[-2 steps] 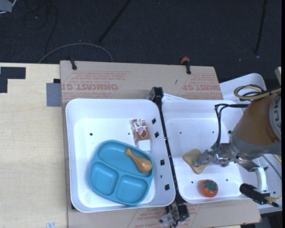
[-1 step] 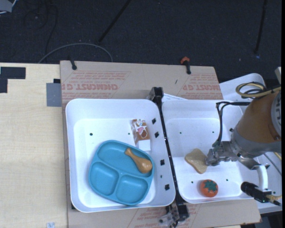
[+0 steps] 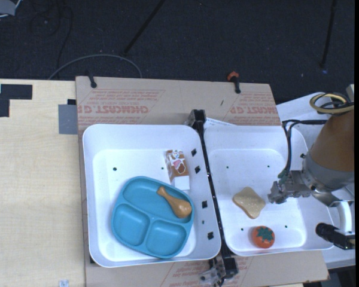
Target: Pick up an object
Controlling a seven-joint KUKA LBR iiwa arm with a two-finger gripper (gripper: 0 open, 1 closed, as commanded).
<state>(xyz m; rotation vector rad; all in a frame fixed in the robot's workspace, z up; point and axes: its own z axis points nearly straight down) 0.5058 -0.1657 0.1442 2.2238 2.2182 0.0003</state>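
In the right bin [image 3: 245,142] lie a tan slice of toy bread [image 3: 249,202] and an orange-red toy tomato [image 3: 263,237] near the front wall. My gripper [image 3: 279,194] hangs low over the right bin's right side, just right of the bread and apart from it. The left bin [image 3: 107,142] holds a blue divided plate [image 3: 137,232] with a toy chicken drumstick [image 3: 175,201] on it. A small brown and white packet [image 3: 177,163] lies just behind the plate.
A black divider bar [image 3: 204,178] runs between the two bins. Cardboard [image 3: 167,100] lies under them. Cables [image 3: 329,102] and the arm's grey body [image 3: 338,154] crowd the right edge.
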